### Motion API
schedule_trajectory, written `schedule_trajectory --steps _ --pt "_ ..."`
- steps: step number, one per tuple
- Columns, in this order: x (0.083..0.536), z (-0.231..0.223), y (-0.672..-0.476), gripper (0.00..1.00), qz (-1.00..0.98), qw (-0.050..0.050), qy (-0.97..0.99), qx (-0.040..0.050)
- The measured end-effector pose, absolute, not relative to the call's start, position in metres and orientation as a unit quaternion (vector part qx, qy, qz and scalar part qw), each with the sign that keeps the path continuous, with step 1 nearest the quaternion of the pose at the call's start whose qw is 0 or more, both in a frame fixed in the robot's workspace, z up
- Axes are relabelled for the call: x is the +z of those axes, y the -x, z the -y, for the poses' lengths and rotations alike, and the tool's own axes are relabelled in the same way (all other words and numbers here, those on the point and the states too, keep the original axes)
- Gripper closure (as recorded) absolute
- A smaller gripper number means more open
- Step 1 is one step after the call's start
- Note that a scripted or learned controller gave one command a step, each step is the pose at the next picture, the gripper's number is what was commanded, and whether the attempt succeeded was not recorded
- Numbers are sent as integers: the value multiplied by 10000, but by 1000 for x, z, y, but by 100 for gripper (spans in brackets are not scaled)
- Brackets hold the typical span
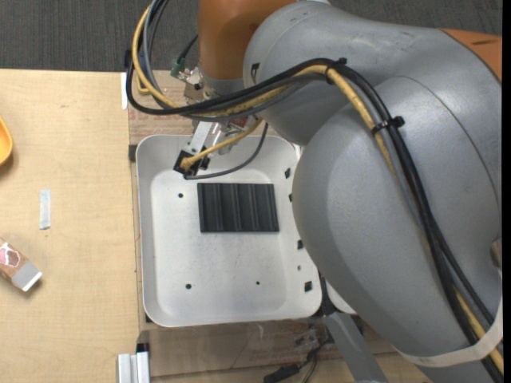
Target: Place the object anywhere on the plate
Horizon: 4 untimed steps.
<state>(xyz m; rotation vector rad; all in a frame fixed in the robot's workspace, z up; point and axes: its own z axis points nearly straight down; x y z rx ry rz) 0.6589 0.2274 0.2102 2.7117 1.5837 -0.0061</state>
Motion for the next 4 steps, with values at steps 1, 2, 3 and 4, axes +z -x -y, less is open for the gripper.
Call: schedule_trajectory --steps 1,2,3,4 --pt "179 -227 -629 100 -5344 2 -8452 -34" --pt "220 -224 -660 100 -7902 7 -6129 -7" --pt "224 -220 -623 100 -8459 -2 -5333 -15" --pt "235 -214 -586 100 -9143 -2 -4050 -9"
